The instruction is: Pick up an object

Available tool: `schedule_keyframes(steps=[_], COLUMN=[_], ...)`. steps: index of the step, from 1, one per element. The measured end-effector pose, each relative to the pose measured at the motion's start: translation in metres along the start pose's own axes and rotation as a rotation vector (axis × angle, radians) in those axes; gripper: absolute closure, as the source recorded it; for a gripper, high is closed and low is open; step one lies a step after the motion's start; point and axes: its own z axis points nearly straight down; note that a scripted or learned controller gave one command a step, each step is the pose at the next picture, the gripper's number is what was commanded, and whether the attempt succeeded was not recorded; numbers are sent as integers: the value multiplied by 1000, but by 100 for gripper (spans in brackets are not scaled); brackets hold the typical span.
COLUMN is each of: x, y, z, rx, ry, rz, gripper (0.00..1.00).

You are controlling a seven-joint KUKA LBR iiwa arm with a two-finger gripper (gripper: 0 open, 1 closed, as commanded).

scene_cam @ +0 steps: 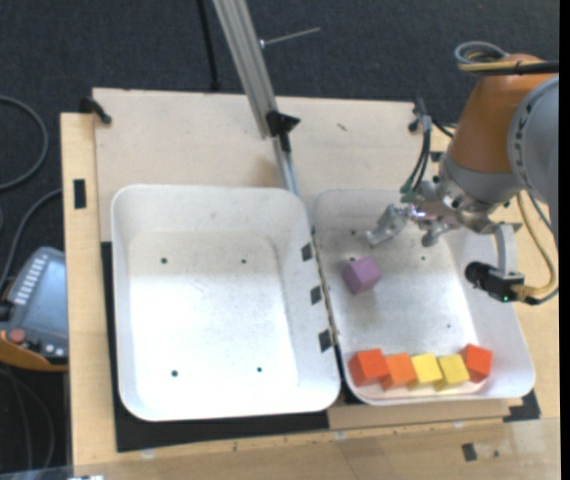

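Gripper (406, 224) hangs above the right white plastic bin (485, 383), fingers spread, holding nothing; small purple foam cube (361, 274) sits just beside, isolated, easier than the crowded front-wall orange-yellow block row (421, 366).

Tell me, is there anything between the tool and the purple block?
No. In the camera view, just bare white bin floor lies between the tool and the purple block in the right bin. The row of colored blocks sits farther down.

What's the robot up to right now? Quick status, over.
End effector above right bin, holding nothing. Purple cube lies apart, nearby. Orange and yellow blocks line the front wall.
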Motion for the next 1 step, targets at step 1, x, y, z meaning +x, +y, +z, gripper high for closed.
schedule_keyframes(steps=[1], x=[48], y=[-8], z=[30], rx=[-1], ry=[-1], rz=[1], gripper=[0])
